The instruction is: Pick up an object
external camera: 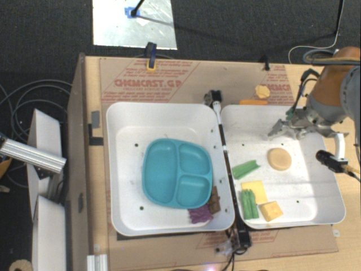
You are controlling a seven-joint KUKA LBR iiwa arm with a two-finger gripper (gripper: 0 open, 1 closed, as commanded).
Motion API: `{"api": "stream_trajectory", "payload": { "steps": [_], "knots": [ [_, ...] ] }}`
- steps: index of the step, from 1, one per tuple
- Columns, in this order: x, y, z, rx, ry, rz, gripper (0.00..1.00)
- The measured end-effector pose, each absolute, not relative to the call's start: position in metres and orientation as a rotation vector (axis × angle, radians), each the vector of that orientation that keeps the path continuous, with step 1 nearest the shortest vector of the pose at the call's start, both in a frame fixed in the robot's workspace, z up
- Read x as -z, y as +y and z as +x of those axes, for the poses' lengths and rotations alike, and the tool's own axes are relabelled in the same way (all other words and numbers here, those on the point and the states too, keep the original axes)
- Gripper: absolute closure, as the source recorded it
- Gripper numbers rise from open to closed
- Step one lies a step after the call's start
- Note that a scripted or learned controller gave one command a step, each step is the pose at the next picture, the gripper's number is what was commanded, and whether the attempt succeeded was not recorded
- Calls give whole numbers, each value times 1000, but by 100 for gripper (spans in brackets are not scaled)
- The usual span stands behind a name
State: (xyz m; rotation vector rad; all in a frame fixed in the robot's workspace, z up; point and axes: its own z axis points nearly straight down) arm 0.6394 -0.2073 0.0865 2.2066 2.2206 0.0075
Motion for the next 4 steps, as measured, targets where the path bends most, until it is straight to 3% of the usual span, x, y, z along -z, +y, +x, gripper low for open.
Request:
{"api": "stream_trajectory", "payload": {
  "steps": [1, 2, 3, 4],
  "knots": [
    [-164, -205, 560, -2, 2217, 2220, 0],
    [-110, -155, 570, -1, 2230, 2215, 0],
    [-83, -210, 557, 3, 2217, 2224, 0],
    [-86, -173, 617, -8, 2228, 2207, 0]
  ]
}}
